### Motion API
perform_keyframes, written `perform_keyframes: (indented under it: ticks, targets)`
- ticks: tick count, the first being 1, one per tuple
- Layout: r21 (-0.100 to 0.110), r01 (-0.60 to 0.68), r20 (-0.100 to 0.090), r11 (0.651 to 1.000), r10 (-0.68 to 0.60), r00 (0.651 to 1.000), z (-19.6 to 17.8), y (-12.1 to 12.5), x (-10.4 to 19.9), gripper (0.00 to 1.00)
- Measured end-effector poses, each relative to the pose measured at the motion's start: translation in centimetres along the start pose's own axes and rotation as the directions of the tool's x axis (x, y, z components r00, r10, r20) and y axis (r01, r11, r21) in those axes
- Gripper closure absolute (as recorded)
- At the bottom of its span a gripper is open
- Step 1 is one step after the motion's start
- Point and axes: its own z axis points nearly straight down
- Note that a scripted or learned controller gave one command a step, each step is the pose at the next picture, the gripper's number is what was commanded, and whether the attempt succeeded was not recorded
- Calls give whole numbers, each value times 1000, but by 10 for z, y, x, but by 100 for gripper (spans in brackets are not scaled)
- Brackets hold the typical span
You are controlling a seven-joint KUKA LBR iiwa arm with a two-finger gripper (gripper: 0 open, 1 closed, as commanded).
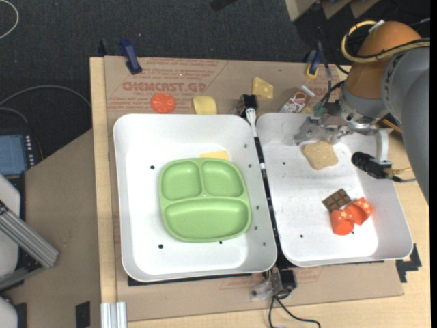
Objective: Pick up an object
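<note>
In the right bin a tan, bread-like piece lies near the far end. A brown chocolate-like square and an orange-red object lie together toward the right side. My gripper hangs at the bin's far edge, just above and behind the tan piece, close to it or touching its top. Nothing is seen held in it. The grey arm with its orange band comes in from the upper right.
The left bin holds a green divided plate and a pale yellow piece behind it. On the board behind the bins lie an orange disc, a yellow lump, a cheese wedge, a small packet and a black marker.
</note>
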Motion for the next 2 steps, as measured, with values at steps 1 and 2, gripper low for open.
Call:
perform_keyframes:
  ticks: [1,2]
  targets:
    - [15,-8,-2,1000,8,1000,0,-40,-8,0]
    - [12,-8,-1,1000,8,1000,-10,-38,-9,100]
